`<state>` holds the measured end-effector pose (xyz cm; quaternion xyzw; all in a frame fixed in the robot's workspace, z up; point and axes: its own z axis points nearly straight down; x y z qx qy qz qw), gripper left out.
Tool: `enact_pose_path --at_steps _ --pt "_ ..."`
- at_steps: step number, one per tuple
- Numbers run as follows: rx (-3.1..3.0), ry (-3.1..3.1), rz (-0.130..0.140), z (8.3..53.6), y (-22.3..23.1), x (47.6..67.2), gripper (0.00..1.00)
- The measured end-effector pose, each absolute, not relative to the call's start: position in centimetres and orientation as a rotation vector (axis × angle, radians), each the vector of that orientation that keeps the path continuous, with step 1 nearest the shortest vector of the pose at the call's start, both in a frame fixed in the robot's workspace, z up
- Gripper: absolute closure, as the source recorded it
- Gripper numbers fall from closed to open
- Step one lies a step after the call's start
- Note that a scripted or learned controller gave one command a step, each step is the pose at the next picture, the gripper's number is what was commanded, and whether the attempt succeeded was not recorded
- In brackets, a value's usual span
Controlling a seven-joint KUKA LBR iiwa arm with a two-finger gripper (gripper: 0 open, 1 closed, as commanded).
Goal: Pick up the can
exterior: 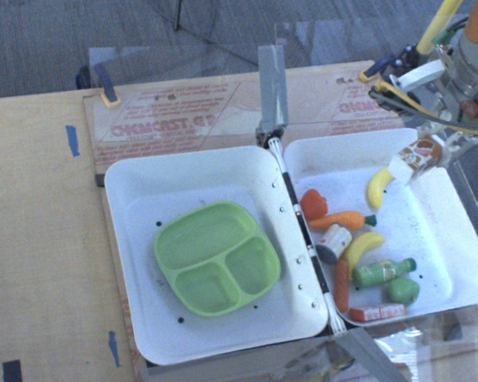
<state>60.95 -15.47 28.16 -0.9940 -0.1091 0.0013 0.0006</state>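
Starting at the left, the bench (39, 253) carries the left bin (126, 182), where a green divided plate (217, 258) lies flat and well apart from the action. Moving across the divider, the right bin (458, 288) holds a cluster of toy food along its left side: a carrot (342, 219), a green bottle (383, 273), and a white-and-red container (336, 239) lying among them. A yellow banana (379, 188) sits further up, nearer the far wall.

The can (415, 160) is just right of that banana, over the right bin's far right corner and at the tip of the end effector (440, 142). It looks raised off the bin floor, though the slant of the view makes that a judgement. We cannot tell whether the end effector is clenched on it or released, because cables and housing crowd that spot.

The risks from here follow from that doubt. If the hold is shallow or off-centre, the can could swing or slip out and drop onto the bin's rim, then roll outside. It also hangs close to the far wall, so a sideways move might knock it loose.

The can is tilted rather than upright. Its long axis runs from lower left to upper right, with the pale end pointing down and left toward the banana and the other end toward the end effector.
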Motion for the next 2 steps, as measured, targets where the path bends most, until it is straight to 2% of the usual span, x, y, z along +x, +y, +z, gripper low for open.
enact_pose_path --at_steps 1,2 --pt "-3.122 -0.318 0.009 15.3 -18.5 63.9 1.00" --pt "-3.120 -0.330 0.011 16.4 -18.2 64.1 1.00"
